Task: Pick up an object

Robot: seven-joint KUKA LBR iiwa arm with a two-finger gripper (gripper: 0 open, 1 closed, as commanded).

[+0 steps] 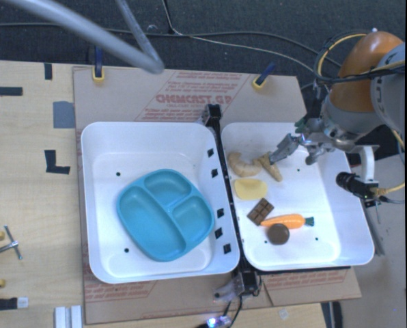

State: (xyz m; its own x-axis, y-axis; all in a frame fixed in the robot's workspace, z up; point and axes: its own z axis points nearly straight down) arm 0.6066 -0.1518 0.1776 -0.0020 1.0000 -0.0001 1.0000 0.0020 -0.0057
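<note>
The right bin holds several toy foods: a tan curled pastry, a tan stick-shaped piece, a pale yellow slab, a brown chocolate block, an orange carrot with a green tip and a round brown piece. My gripper hangs over the bin's upper part, open, with its fingers spread. Its left fingertip is just right of the tan stick. Nothing lies between the fingers.
A blue divided plate lies in the left bin. A black divider separates the bins. A black fitting sticks out at the right bin's rim. Cables run behind the bench.
</note>
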